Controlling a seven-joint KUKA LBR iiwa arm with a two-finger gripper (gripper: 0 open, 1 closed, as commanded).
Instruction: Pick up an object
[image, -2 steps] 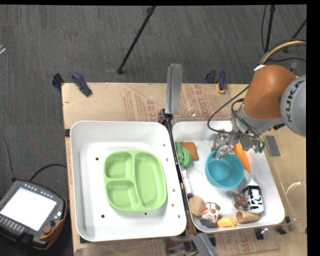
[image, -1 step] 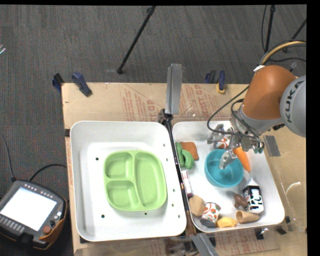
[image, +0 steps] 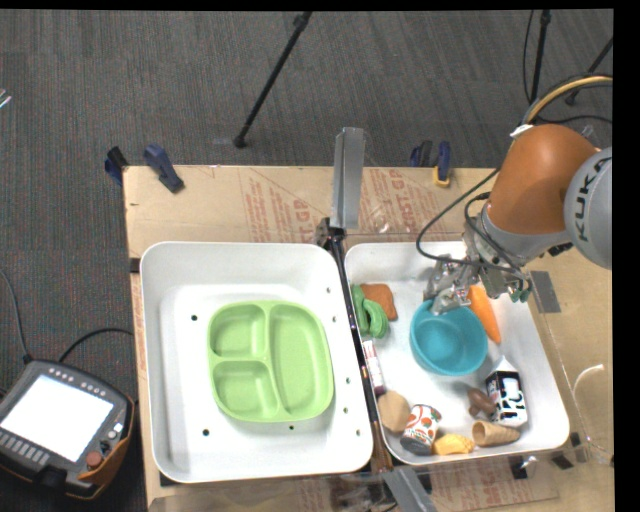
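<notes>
- Arm (image: 545, 185) comes in from the right, orange band over the far side of the right bin (image: 553, 395).
- Gripper (image: 452, 292) sits low at the far rim of the blue bowl (image: 449, 340). Metal fingers point down and look close to or touching the rim; can't tell how far apart they are, or whether anything is caught between them.
- Bowl: round, teal-blue, open side up, shiny inside, roughly mid-bin toward the far half.
- Orange carrot-shaped piece (image: 486, 312) lies just beside the bowl's right side, tilted along the bin's right wall.
- Green curled toy (image: 368, 312) and a brown-orange piece (image: 381, 299) sit at the bin's left wall, far half.
- Near edge of the right bin: tan egg-shaped lump (image: 394, 410), small patterned cup (image: 423, 424) on its side, yellow bit (image: 453, 444), waffle cone (image: 496, 433), dark brown lump (image: 482, 401), black-and-white can (image: 508, 394).
- Left bin (image: 165, 290) carries a green divided plate (image: 270, 361), three compartments, about centre.
</notes>
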